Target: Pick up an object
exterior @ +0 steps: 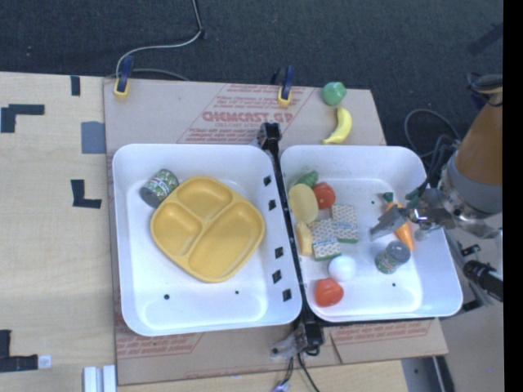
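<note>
An orange carrot-like toy [404, 236] lies at about three o'clock in the right bin [435, 294], just beside the gripper [398, 216], which hangs over that spot; it looks the likeliest target, though whether the pincer is spread or pressed together I cannot tell from this slant. At five o'clock from the carrot, touching or nearly so, stands a small grey can [393, 256]. Further toward nine o'clock the other toys crowd the bin's inner wall: a white ball [342, 267], a red tomato [328, 291], patterned sponge blocks [335, 231], a yellow lemon-shaped piece [302, 203]. The left bin [135, 296] holds a yellow divided plate [207, 228] and a green-labelled can [158, 187] at its ten o'clock. A banana [339, 126] rests outside, at twelve o'clock.
</note>
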